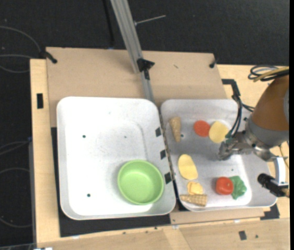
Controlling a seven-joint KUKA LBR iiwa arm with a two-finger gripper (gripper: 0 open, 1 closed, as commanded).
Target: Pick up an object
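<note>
Camera view had me looking down at the two white bins, and what mattered sat in the right bin (207,107). The gripper (226,151) hung low over that bin's middle-right, coming in from the right-hand side under the grey and orange arm (271,113). I could not tell whether its claw was spread or pressed together; the tip was a dark blur from where I stood, and nothing showed between its parts.

The nearest thing to it was a pale yellow piece (218,131), lying just up and to the left of the tip, very near it, with a red-orange piece (202,128) touching or almost touching its far side. The yellow one looked slightly longer up-and-down the view than across. A red tomato-like piece with a green leaf (228,185) lay below the tip, a little farther off. A yellow oval (187,166) lay to the left, well apart.

My guess was that the yellow piece was the likeliest target, needing a short shift up-left.

I saw no brand, label or readable writing anywhere.
</note>
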